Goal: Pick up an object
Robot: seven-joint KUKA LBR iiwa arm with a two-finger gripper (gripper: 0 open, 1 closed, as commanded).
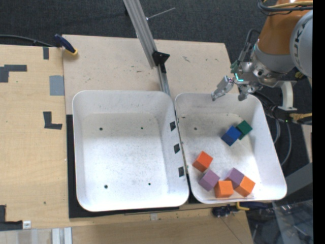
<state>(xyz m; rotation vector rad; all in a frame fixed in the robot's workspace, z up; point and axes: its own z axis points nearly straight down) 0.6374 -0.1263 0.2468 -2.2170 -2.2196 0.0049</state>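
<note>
Seven blocks in right bin [264,136]: blue block [231,135] touching green block [244,128] (mid-right of frame), five others clustered lower right. Claw [231,89] spread open, holding nothing, over bin's upper rim.

Hand [232,90] open over right bin [271,151] — seven blocks [231,135].

the pale wooden counter [117,67] carries two shallow white plastic bins side by side, edges touching: the left white bin [81,151] and the right white bin [264,136]. a black mat [71,207] shows under the left bin's edge. grey tape patches [57,85] and dark tape marks [49,119] sit on the counter's left part. a blue and yellow clamp [66,44] lies at its far edge.
</note>
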